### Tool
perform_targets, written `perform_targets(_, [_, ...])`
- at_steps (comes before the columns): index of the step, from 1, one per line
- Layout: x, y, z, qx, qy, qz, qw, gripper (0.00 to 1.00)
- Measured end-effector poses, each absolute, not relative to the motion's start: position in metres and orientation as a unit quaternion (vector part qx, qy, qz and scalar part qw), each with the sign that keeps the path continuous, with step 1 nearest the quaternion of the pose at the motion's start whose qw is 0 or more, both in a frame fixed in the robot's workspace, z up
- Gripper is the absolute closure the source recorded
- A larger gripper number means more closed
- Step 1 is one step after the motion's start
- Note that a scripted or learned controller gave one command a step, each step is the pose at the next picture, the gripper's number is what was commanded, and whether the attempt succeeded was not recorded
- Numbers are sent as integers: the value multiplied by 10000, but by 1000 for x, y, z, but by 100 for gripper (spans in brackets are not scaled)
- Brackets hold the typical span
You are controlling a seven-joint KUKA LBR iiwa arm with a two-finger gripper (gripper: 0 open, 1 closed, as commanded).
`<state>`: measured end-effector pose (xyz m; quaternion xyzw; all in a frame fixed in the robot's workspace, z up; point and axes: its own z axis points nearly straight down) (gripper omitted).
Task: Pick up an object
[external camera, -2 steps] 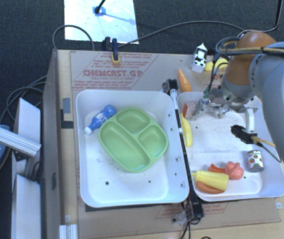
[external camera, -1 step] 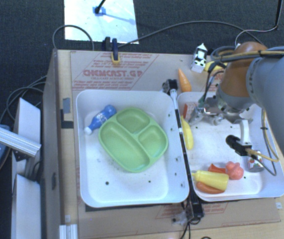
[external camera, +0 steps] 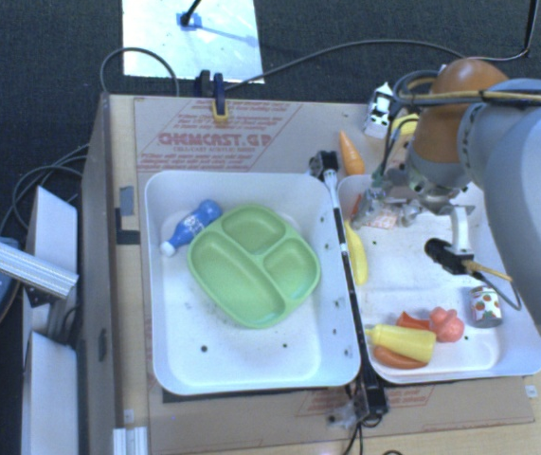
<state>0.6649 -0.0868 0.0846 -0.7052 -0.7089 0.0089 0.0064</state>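
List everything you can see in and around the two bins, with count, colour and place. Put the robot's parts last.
left bin: one, white, left half of bench
right bin: one, white, right half of bench
divided plate: one, green, middle of left bin
bottle: one, blue and white, left bin, beside plate's far-left edge
banana toy: one, yellow, along right bin's left wall
cylinder toy: one, yellow, right bin's near end
flat piece: one, orange-red, under the cylinder toy
lumpy toy: one, pink-orange, beside the cylinder toy
spotted block: one, white, right bin's right side
carrot toy: one, orange, right bin's far-left corner
arm: one, grey, from right
gripper: one, over right bin's far end
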Motion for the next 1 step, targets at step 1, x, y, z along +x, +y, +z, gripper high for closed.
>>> perform_targets(1, [666,-98,84,-7063,-7078,57,50,0])
